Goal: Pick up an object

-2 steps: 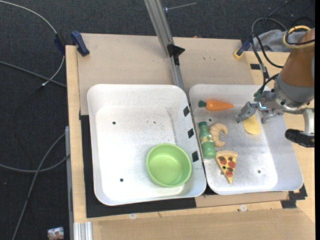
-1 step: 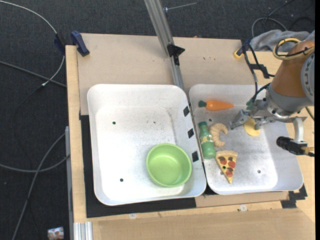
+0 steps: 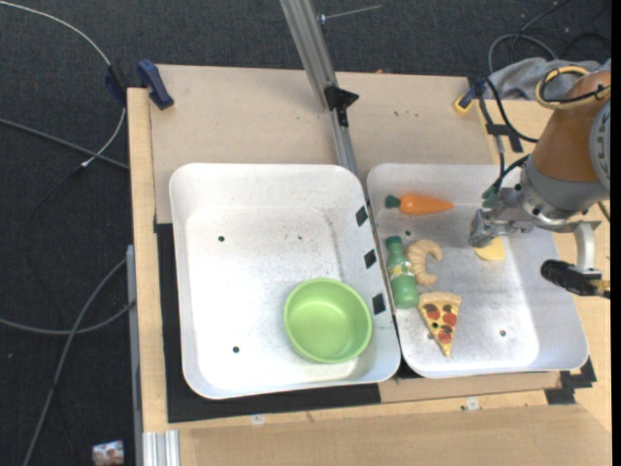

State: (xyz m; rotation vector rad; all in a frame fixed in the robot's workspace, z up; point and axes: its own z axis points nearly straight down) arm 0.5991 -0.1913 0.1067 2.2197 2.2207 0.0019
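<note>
Dark carpet with loose cables surrounds the desk (image 3: 243, 105), a pale board carrying two shallow white bins side by side. At lower centre of the frame, the left bin (image 3: 204, 260) holds a green bowl (image 3: 327, 319). On the right side of the frame, the right bin (image 3: 543, 348) holds a toy carrot (image 3: 422, 203) near its upper left corner, a green bottle (image 3: 400, 272) along its left wall, a pale croissant-like piece (image 3: 424, 253) just beside the bottle, and a pizza slice (image 3: 441, 319) below them.

The gripper (image 3: 488, 233) is down in the right bin's upper part, directly over a small yellow object (image 3: 494, 251) that peeks out beneath it. Whether the jaws are released or clenched cannot be told from this angle.

That yellow piece looks like light, stiff plastic toy food, likely smooth and prone to sliding on the bin floor. It seems low and flat, so a pinch across its narrow width, set deep and centred, would probably hold best.
</note>
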